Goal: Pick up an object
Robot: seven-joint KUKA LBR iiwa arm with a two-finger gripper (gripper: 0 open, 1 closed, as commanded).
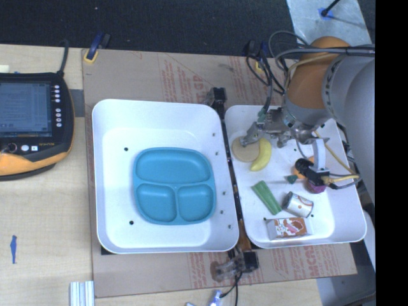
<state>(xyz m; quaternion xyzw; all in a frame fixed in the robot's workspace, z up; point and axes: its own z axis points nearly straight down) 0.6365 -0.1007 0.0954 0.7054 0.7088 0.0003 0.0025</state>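
Two white bins are set side by side on a sheet of brown cardboard [159, 75]. The left bin [105, 171] holds a blue plate [173, 185] with three parts, laid flat near the middle.

The right bin [347, 231] holds many small things. A yellow banana [261, 155] is found near the top left of this bin. A round tan disc [241, 150] lies just beside the banana, on its left, and seems to touch it. Lower down, a green block [266, 196] is laid at a slant. A small can [297, 204] lies on its side just to the right of the block. A red and white packet [290, 227] is seen at the bottom edge of the bin. A purple thing [315, 185] and a tiny teal bit [291, 179] are found near the right side.

The claw [264, 131] is held low over the top of the right bin, right above the banana. It cannot be told if the claw is open or closed, and nothing is seen to be gripped by it.

A handheld screen [29, 123] with an orange edge is laid on the bench, left of the bins.
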